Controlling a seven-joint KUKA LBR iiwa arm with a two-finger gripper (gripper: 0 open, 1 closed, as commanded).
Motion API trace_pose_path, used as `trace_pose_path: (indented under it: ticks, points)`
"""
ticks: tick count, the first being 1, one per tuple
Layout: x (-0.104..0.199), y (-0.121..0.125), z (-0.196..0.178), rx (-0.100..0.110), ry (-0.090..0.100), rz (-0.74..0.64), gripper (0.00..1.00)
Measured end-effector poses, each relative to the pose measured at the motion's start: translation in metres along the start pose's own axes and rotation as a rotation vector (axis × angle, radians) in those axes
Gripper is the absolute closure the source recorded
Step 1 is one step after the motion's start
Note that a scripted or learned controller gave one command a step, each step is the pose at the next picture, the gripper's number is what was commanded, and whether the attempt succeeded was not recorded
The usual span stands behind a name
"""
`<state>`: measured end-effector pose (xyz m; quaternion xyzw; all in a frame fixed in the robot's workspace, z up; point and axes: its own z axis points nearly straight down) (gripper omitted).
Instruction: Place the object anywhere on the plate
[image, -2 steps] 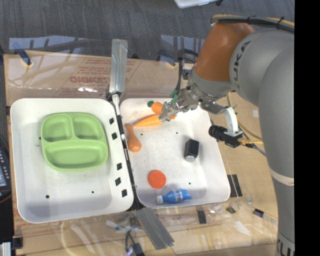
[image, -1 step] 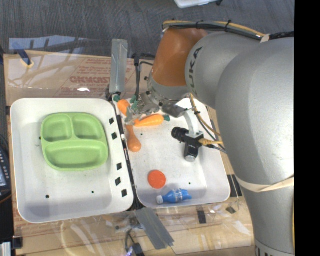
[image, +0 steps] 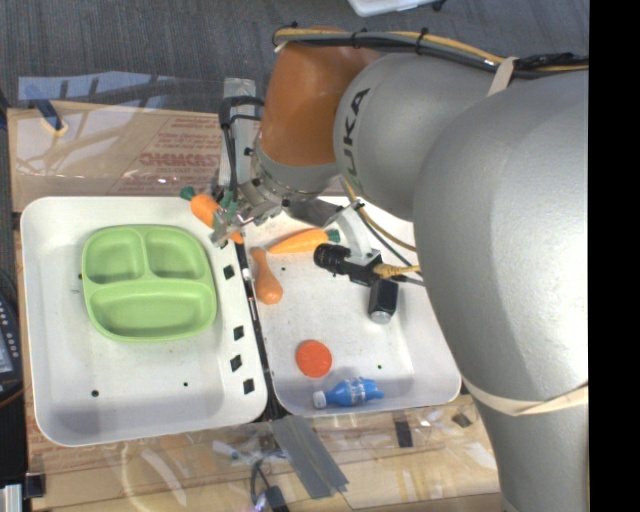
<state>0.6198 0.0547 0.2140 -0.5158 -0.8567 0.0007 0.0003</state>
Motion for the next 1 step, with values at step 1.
trace_pose_path:
  ticks: [1]
  points:
    - [-0.0003,-0.0002,0.0000,0.000,0.000,0.000,0.00]
